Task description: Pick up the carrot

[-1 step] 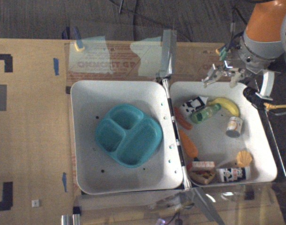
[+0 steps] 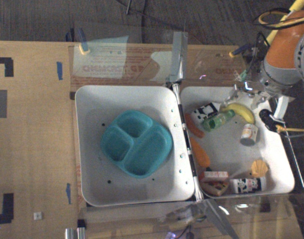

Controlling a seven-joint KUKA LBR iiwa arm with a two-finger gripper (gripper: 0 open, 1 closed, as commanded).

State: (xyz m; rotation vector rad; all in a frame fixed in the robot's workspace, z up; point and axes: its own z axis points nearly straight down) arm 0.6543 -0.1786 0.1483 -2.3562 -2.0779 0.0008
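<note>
Untouched, carrot (image 2: pixel 200 153) lies along right bin's (image 2: pixel 286 180) left wall.

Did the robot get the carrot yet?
Not yet. The carrot lies on the floor of the right bin, near its left wall, with nothing touching it. The arm sits over that bin's far right corner, above the banana, well away from the carrot. Reaching it, gripping it and lifting it are all left.

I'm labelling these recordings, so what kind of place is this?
Probably a robotics lab bench set up for pick trials: two white bins on a taped cardboard surface, toy food such as a carrot and banana, and loose cables on the carpet.
</note>
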